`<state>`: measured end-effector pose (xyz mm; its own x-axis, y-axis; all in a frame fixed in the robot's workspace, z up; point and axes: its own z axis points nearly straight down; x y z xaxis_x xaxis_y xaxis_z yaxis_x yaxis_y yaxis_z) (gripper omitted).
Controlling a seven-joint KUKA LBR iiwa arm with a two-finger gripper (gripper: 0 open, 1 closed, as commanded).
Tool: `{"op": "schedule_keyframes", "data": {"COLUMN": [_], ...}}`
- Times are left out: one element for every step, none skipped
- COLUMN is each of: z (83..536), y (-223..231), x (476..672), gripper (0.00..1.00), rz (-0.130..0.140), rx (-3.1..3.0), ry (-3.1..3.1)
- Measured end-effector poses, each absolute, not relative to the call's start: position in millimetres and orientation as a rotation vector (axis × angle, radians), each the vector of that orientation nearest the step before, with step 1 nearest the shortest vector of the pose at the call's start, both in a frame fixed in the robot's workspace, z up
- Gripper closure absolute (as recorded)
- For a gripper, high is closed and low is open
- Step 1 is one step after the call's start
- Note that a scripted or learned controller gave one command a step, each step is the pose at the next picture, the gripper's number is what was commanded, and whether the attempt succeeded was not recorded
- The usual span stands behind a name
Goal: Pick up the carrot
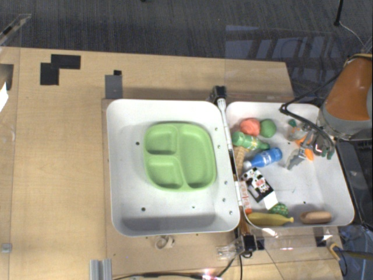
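The gripper (296, 158) hung low over the far right part of the right bin (317, 185), and whether its jaws were apart or together could not be told, because the wrist and cables covered them. A small orange piece (309, 151), most probably the carrot, lay just beside the jaws, on the side of the arm and slightly behind them. It was too small and too much hidden to read its long axis, or to say if it touched the gripper or was caught by it. So the coming move seemed to depend on a very short shift toward the arm side, not on a long reach. The other things in this bin all lay away from the jaws, on the side of the left bin: nearest a blue bottle (266, 156), further back a red ball (250, 125) and a green ball (268, 127), and toward the front a black and white toy (256, 183). Along the front wall, well apart from the jaws, lay a banana (271, 219) and a brown sausage-like piece (316, 217). The left bin (125, 127), far from the jaws, held one green divided plate (178, 156).
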<state>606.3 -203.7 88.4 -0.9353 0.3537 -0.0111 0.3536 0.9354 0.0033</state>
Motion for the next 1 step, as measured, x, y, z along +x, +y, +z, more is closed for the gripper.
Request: {"op": "schedule_keyframes", "data": {"z": [88.5], "y": [-204.2], "x": [606.0], "gripper": [0.0], "rz": [0.003], "rx": [0.871], "ry": [3.005]}}
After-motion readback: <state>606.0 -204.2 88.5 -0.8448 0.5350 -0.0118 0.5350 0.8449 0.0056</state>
